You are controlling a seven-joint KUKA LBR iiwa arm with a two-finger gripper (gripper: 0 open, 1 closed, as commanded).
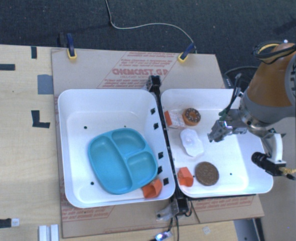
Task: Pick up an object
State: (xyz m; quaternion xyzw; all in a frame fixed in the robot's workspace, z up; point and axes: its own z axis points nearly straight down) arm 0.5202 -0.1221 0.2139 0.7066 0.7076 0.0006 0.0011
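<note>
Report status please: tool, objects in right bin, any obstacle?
Tool above right bin, nothing seen held. White piece nearest, beside it. Brown disc, donut apart. No obstacle seen.

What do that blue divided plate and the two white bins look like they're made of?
The blue plate looks like moulded plastic: one even colour, rounded compartments, a soft sheen. The white bins also look like plastic, smooth with rounded corners and thin rims, though painted metal can't be excluded.

I get bright, even overhead light, and the two white bins [67,134] nearly bleach out, their walls losing detail. Shadows are soft and short, hugging the blue tray [122,159] and the small items. The picture is mildly soft and grainy throughout; the dark floor [188,9] at the top stays murky.
</note>
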